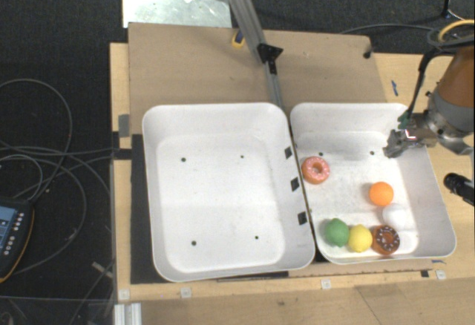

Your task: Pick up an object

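Camera view: The gripper (396, 144) hung over the far right part of the right bin (349, 119), above bare floor, with nothing seen between its fingers. Whether they were spread or closed could not be told at this size.

The candidates all lay nearer the camera than the gripper. The orange ball (381, 193) was the closest, then the pink doughnut (315, 169) by the bin's left wall. Along the near wall sat the green ball (336, 231), yellow ball (360, 238) and chocolate doughnut (385, 240), touching in a row, with a white ball (397, 216) just behind them.

Judged step: approach, no grasp yet made. The next move calls for choosing an object, travelling over it and descending. The orange ball stood clear of neighbours; the near-wall cluster would crowd the fingers. The left bin (223, 119) posed no obstruction.
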Robot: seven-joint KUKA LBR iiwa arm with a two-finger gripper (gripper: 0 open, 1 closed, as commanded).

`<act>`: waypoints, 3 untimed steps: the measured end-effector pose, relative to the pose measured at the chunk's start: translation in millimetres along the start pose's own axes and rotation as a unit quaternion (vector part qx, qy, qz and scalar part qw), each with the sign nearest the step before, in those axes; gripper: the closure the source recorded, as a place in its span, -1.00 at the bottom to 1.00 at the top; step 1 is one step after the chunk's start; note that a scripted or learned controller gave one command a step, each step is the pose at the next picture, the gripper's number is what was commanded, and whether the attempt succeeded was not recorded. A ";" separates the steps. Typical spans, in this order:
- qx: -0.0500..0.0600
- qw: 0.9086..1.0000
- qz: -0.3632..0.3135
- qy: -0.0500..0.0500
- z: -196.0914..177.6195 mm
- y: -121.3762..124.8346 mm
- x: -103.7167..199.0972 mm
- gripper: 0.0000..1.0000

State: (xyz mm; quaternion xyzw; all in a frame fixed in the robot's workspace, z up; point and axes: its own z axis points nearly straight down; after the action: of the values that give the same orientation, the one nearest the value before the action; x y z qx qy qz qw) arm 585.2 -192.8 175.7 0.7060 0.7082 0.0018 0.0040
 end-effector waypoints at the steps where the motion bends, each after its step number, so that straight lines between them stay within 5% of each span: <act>1: 0.000 1.000 -0.001 0.000 -59.5 -5.7 3.3 1.00; 2: 0.002 1.000 -0.001 0.001 -83.1 -4.4 2.9 1.00; 3: 0.003 1.000 -0.003 0.002 -70.9 0.4 53.2 1.00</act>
State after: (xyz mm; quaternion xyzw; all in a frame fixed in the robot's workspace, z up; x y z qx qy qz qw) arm 584.9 -139.3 246.5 0.7035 0.7106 0.0009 -0.0001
